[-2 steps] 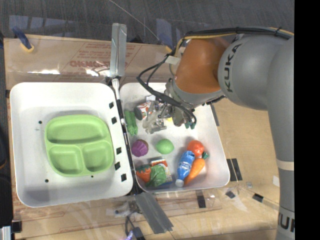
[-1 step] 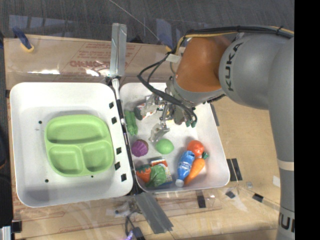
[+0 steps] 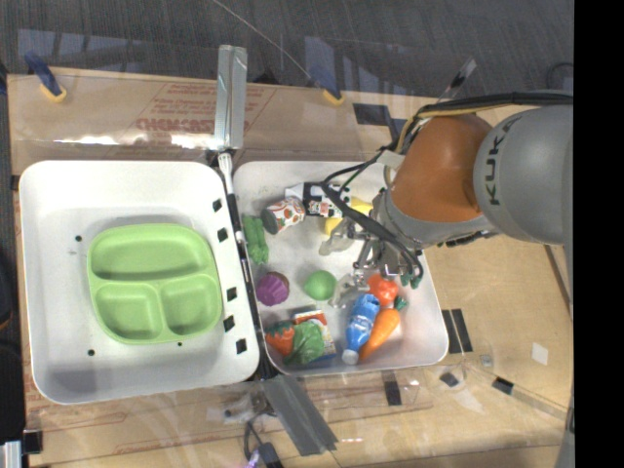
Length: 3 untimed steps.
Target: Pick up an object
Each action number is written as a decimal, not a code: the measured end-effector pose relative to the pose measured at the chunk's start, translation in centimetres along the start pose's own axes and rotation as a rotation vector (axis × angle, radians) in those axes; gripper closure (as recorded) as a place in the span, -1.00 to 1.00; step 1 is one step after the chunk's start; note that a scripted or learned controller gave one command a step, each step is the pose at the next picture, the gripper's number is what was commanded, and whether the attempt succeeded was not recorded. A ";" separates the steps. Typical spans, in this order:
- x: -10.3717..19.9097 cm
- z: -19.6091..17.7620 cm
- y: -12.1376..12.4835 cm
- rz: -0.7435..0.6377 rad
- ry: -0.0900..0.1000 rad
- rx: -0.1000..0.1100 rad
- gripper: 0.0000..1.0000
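Gripper (image 3: 375,279) is low in the right bin (image 3: 429,344), down among the toys; can't tell how wide it stands or whether anything's caught, as wrist and cables cover it. Just below it: red toy (image 3: 384,289), blue bottle (image 3: 360,322), carrot (image 3: 383,328). To its left, green ball (image 3: 319,285), then purple ball (image 3: 272,287). Looks like the reach/grasp step; next move prob. needs a clean close on one piece, then a straight lift. Farther left, green tray (image 3: 153,281) in the other bin (image 3: 49,193). Toys under the arm are hidden
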State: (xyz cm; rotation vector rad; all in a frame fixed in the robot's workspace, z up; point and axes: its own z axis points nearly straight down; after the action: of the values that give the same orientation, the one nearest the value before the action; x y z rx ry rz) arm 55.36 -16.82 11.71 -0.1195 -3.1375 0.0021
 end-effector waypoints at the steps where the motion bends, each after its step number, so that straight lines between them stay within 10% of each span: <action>1: 5.1 2.5 -2.4 -0.013 -0.003 -0.002 -1.00; 2: 6.7 2.2 -4.3 -0.038 -0.018 0.000 -1.00; 3: 6.6 1.1 -4.1 -0.047 -0.018 0.000 1.00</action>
State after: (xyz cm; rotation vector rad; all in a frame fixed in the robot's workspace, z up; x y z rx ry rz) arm 48.48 -20.45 10.58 -0.0460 -3.1572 0.0025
